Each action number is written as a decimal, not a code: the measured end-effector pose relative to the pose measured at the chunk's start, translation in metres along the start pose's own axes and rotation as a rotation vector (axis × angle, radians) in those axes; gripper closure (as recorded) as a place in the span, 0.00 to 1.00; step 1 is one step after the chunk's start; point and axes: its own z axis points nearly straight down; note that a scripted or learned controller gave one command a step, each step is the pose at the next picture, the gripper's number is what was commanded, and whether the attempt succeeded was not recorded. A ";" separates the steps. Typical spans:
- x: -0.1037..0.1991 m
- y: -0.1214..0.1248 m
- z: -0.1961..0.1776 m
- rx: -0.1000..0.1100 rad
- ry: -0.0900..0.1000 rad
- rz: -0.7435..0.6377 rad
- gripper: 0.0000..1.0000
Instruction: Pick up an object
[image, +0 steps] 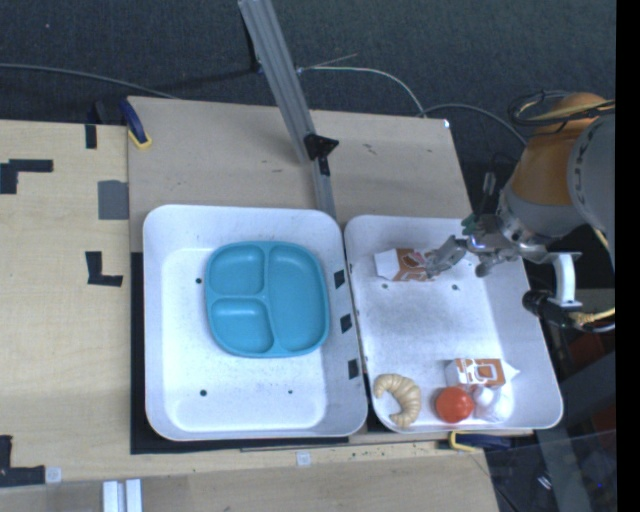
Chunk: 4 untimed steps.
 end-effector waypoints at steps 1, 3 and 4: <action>0.001 -0.001 0.055 -0.001 0.000 0.000 0.00; -0.002 -0.002 -0.021 -0.013 -0.003 0.002 1.00; -0.007 -0.003 -0.079 -0.013 -0.003 0.002 1.00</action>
